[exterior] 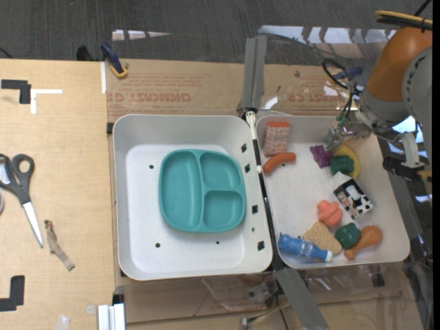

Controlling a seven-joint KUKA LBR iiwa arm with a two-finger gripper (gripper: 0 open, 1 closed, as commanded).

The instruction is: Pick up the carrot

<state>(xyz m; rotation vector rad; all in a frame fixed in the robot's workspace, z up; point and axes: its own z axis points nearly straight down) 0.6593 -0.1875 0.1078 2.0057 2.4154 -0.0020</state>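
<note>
Fingers (337, 137) state unclear, above purple toy (320, 155), carrot (278, 161) apart, cardboard (172, 91) print mirrored, unreadable

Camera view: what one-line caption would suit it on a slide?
Grey arm's tool hovers over toy food in the right white bin, near the orange carrot-like piece; teal divided plate sits left.

Carrot (278, 161): orange-red, elongated, lying flat, slightly tilted, upper left of right bin, below small carton.
</note>
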